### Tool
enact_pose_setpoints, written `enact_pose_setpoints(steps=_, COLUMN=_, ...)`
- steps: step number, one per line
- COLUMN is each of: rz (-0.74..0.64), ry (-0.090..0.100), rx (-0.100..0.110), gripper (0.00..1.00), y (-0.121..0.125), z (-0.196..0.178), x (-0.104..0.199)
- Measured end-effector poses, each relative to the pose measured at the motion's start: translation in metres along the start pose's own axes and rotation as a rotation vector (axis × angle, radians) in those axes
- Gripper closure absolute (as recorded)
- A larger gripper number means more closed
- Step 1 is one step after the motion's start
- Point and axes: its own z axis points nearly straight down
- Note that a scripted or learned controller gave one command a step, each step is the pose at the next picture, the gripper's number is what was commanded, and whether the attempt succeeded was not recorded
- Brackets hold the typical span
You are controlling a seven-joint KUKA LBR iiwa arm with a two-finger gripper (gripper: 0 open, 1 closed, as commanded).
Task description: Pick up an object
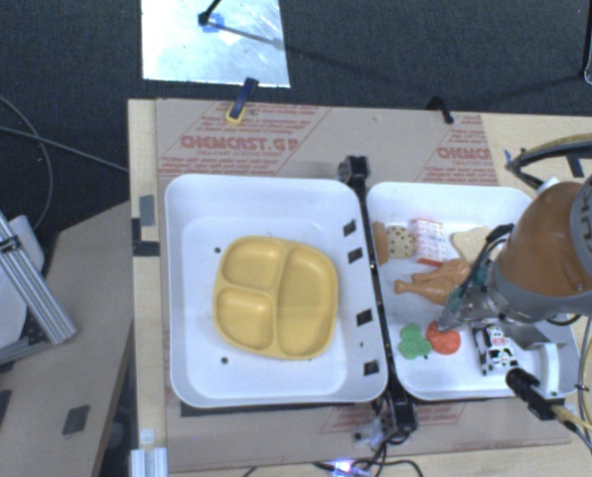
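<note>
Red print on the brown board under the bins reads "CHEMCAST GP" at upper left, and the same wording repeats, partly cut off, at upper right. Two white bins sit side by side. The left bin holds one yellow divided plate with three compartments. The right bin holds about seven small items: a red tomato-like piece, a green leafy piece, a tan chicken-leg shape, a dotted cracker, a red-and-white packet, a pale wedge, and a black-and-white piece (markings unreadable). The gripper hangs in the lower right of the frame, just above the tomato-like piece; whether it grips anything cannot be told.
</note>
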Motion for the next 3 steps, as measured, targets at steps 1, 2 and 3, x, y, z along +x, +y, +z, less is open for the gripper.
enact_pose_setpoints(steps=1, rz=0.000, ry=0.001, rx=-0.002, gripper=1.00, y=0.002, z=-0.011, x=-0.001)
enact_pose_setpoints(steps=2, rz=0.000, ry=0.002, rx=-0.004, gripper=1.00, y=0.003, z=-0.021, x=-0.001)
enact_pose_setpoints(steps=3, rz=-0.001, ry=0.002, rx=-0.007, gripper=1.00, y=0.004, z=-0.032, x=-0.001)
